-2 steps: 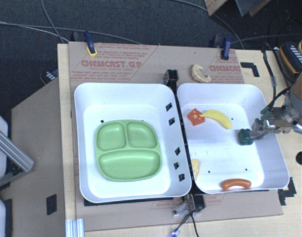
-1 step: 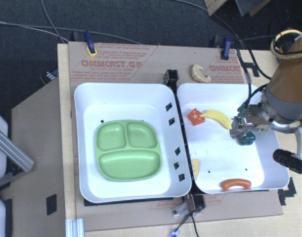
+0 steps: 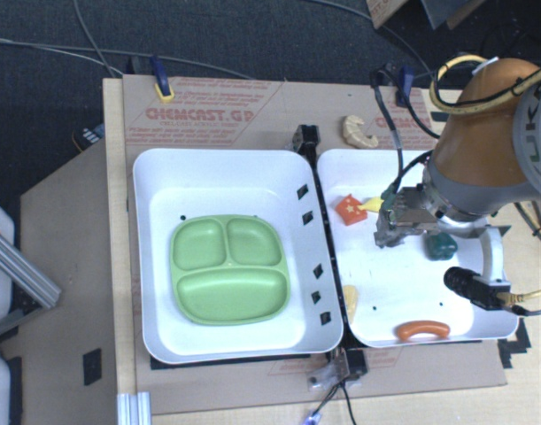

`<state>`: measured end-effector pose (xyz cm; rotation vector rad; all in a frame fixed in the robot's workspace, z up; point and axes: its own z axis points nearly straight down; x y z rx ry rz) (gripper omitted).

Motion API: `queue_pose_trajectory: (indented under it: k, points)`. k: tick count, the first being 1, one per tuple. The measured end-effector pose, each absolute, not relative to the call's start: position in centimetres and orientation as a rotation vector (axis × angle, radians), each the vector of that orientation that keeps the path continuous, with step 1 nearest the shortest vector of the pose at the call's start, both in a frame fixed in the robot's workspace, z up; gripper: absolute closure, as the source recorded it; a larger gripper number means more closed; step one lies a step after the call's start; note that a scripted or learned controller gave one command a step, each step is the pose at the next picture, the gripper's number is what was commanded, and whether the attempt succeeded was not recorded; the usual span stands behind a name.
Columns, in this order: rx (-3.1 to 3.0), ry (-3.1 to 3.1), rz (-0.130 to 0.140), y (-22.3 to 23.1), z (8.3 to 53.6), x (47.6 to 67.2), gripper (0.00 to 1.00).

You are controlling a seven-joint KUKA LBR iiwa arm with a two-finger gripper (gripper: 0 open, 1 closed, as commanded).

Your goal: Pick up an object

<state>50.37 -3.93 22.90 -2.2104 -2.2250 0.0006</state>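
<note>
Hanging over the right bin (image 3: pixel 367 326), the gripper (image 3: pixel 390 235) sits at right center of the frame; whether its jaws grasp anything, I cannot tell. A red block (image 3: pixel 350 210) lies just left of it, a teal object (image 3: pixel 442 246) just right.

A robotics lab: a cardboard-covered surface (image 3: pixel 208 104) with clamps (image 3: pixel 161 80), loose cables (image 3: pixel 102 25), two white bins (image 3: pixel 150 237), and a robot arm (image 3: pixel 483 122).
</note>
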Motion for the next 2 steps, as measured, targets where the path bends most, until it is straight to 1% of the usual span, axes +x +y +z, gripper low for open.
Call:
queue_pose_trajectory:
  k: [1, 2]
  points:
    - [-2.213, -2.229, -0.004, 1.5, 23.8, 51.2, 1.0]
    - [-2.215, -2.227, -0.003, 6.1, 24.1, 51.6, 1.0]
